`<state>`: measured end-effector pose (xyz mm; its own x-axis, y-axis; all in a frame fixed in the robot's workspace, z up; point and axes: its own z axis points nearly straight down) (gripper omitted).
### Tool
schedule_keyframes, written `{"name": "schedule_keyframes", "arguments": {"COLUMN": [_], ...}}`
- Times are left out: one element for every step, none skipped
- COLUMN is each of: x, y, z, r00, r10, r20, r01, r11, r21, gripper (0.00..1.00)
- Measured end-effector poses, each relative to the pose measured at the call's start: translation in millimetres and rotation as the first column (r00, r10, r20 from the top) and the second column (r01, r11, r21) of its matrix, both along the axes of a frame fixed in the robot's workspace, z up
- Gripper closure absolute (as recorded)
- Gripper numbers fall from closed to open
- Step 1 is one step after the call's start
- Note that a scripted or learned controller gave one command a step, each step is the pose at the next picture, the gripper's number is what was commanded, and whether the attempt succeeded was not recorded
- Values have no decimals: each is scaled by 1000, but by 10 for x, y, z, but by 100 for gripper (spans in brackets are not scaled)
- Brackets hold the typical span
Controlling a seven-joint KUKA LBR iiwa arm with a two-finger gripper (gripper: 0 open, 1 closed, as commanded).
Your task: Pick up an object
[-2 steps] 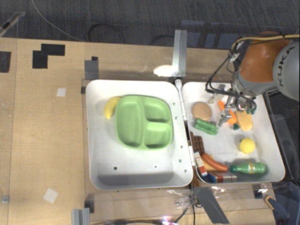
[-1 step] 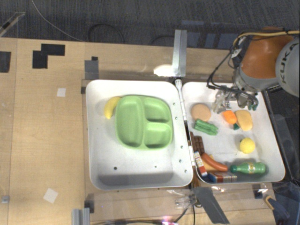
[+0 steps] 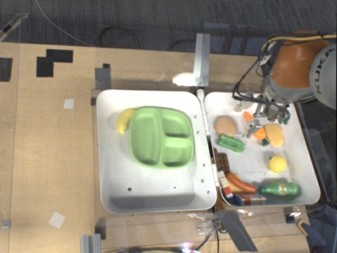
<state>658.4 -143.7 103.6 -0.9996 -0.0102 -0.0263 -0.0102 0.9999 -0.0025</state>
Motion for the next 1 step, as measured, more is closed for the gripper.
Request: {"name": "schedule_keyframes", "arguments": {"x": [-194], "y": [-98], "z": [-151], "r00": [990], "r10": [-142], "r20": [-14], "r01": [142], "r11": [990], "r21": [3], "gripper": [0]}}
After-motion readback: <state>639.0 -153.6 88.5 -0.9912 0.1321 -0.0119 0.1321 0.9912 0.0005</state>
